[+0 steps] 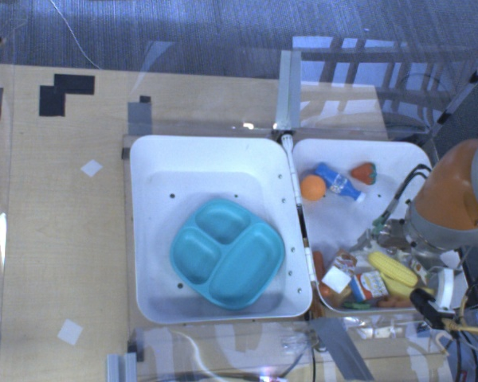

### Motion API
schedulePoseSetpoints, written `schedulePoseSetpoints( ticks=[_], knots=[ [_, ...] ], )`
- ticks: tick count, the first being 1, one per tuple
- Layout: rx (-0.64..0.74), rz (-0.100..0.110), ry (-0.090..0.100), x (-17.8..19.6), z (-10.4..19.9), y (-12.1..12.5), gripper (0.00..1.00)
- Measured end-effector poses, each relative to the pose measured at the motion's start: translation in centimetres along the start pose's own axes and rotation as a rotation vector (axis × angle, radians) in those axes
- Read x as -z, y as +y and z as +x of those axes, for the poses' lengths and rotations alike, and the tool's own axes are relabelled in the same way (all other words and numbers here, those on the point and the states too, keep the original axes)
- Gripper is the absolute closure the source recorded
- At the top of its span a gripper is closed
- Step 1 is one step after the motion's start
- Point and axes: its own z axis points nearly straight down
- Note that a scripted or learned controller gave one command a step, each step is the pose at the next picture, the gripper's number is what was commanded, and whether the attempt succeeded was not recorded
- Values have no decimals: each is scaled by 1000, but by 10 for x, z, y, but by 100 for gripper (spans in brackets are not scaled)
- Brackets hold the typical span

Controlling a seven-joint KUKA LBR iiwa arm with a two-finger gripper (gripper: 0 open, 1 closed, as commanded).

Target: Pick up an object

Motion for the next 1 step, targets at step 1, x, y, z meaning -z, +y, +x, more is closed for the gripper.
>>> schedulePoseSetpoints(
  ticks=[1],
  knots=[
    [1,-9,-1,12,1,3,100]
  ],
)
